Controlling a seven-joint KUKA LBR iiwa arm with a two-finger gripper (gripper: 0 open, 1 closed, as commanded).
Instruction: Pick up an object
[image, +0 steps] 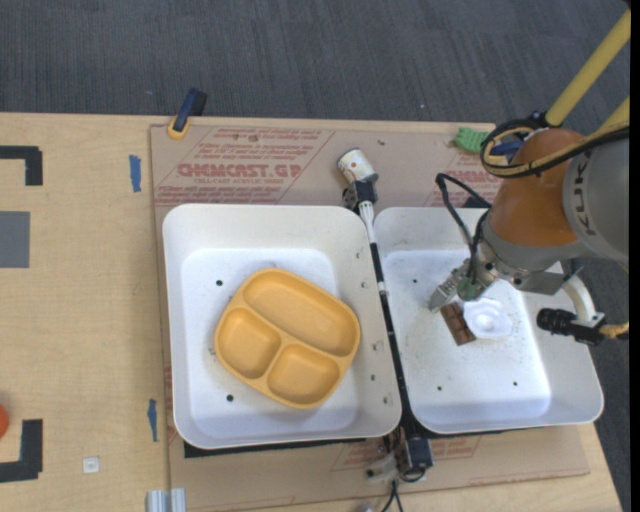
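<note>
The yellow divided plate (288, 338) lies in the left bin (190, 300), well apart from the gripper (462, 291); a small clear-white object (487, 320) and a brown piece (457, 324) sit just below it in the right bin (570, 390); I cannot tell the gripper's state; closing could nudge either aside.

A pale wooden surface (80, 300) seen from above, with dark grey carpet floor (300, 50) beyond its far edge. A printed cardboard sheet (250, 160) lies on it. Black tape corners (25, 165) and blue tape strips (135, 172) mark the wood at left.
</note>
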